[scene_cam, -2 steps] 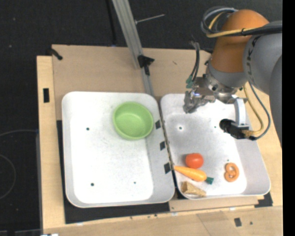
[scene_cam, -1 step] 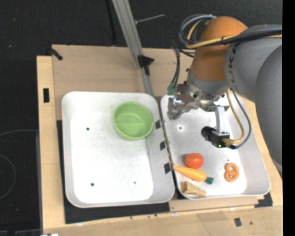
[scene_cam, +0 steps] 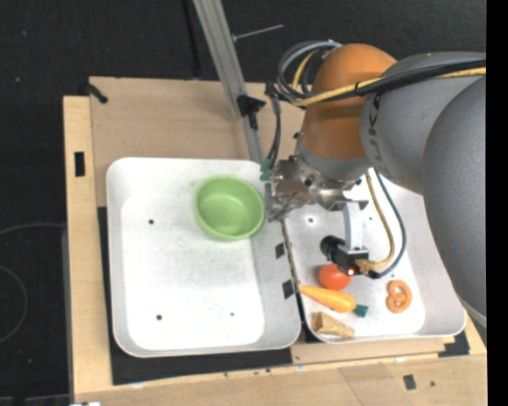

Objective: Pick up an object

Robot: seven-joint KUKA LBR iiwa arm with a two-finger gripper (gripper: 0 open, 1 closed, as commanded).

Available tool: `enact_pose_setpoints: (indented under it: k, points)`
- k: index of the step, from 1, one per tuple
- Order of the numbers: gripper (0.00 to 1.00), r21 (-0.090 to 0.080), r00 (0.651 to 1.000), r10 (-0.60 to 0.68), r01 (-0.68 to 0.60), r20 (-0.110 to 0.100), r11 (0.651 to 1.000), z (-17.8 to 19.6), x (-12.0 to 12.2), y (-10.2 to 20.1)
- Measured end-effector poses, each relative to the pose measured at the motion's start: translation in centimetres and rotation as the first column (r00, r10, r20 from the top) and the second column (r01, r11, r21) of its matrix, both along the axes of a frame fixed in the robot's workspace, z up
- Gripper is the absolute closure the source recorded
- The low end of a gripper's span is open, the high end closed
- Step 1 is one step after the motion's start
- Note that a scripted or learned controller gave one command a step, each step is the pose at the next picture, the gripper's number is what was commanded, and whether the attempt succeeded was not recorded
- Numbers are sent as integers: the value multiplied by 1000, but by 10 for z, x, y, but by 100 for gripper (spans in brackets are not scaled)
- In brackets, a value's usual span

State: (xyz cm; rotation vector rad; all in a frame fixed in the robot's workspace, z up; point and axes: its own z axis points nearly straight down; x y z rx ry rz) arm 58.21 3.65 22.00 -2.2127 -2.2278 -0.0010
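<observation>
I see the big grey arm (scene_cam: 432, 125) come in from the right, with its orange band (scene_cam: 343, 100) bent down over the top of the right bin (scene_cam: 423, 320). The gripper (scene_cam: 281, 194) sits low at the seam between the 2 bins, just beside the green bowl (scene_cam: 229, 207). I cannot tell if it is open or closed — the wrist hides it.

The green bowl stands upright in the left bin (scene_cam: 186, 311), near its top right corner, close to the gripper. I cannot tell if they touch.

In the right bin I see 4 small toy foods, all near the bottom. A red tomato (scene_cam: 334, 277) lies just above an orange carrot (scene_cam: 328, 298) with a green end. Below the carrot, a tan wedge (scene_cam: 332, 326) — maybe bread — rests by the bin's bottom edge. An orange pretzel (scene_cam: 398, 295) lies off to the right, apart from the others. A black part with a small red light (scene_cam: 343, 252) hangs just above the tomato.
</observation>
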Motion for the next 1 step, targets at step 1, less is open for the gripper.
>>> enact_pose_setpoints:
  k: [1]
  points:
    - [100,-1,1000,-4,4,1,1000,-1,-23,49]
